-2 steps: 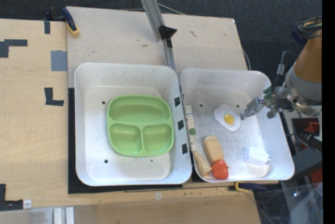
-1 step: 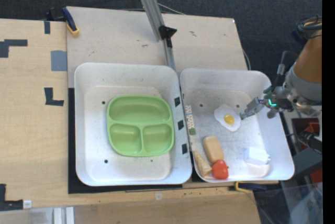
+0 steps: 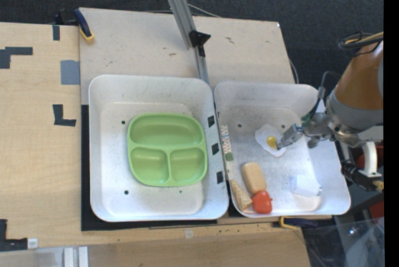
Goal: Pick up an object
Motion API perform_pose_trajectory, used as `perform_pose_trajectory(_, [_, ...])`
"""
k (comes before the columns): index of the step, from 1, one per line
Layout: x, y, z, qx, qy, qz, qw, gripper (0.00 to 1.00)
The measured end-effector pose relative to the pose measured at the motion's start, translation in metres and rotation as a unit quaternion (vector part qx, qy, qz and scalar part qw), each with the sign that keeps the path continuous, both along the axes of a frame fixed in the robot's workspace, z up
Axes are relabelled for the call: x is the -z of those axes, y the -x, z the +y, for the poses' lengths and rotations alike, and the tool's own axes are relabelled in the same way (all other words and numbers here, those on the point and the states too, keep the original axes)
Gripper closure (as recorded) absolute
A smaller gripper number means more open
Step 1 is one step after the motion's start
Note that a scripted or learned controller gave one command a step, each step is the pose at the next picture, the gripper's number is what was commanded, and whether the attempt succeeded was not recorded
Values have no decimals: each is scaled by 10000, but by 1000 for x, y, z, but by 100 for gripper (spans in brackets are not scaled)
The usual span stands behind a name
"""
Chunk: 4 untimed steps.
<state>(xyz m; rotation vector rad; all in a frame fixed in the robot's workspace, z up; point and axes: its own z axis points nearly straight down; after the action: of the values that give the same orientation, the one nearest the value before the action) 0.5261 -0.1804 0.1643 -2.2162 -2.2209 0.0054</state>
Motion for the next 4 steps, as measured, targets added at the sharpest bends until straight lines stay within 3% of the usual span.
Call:
perform_pose_trajectory(1, [64, -2, -1, 2, -5, 14, 10000, 0])
perform_pose_trajectory(2, [75, -2, -1, 1, 9, -22, 10000, 0])
perform_pose_trajectory(3, [65, -2, 0, -2, 5, -19, 10000, 100])
perform_pose_trajectory(4, [15, -8, 9, -3, 6, -42, 10000, 100])
